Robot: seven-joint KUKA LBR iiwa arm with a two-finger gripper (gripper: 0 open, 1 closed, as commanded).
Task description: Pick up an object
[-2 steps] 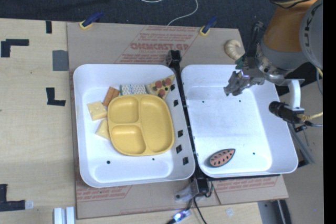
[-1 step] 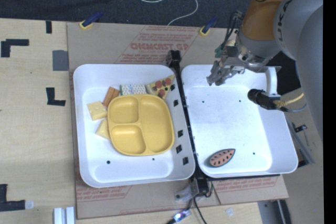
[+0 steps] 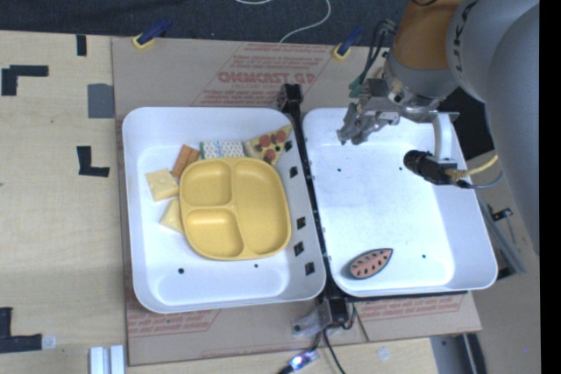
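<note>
My gripper [image 3: 356, 132] hangs over the far left part of the right bin [image 3: 456, 215], its fingers pointing down with nothing seen between them. A reddish-brown leaf-shaped object [image 3: 370, 263] lies near the front edge of the right bin, well away from the gripper. In the left bin [image 3: 145, 188] a yellow divided plate [image 3: 235, 208] rests on top of several small items: a pizza-slice piece [image 3: 270, 143], an orange-brown piece [image 3: 184, 160] and pale tan pieces [image 3: 162, 185].
The arm's orange band and grey body [image 3: 438, 22] fill the upper right. A black part [image 3: 425, 164] of the arm hangs over the right bin. A black divider [image 3: 302, 188] runs between the bins. A white cable [image 3: 280, 0] lies behind.
</note>
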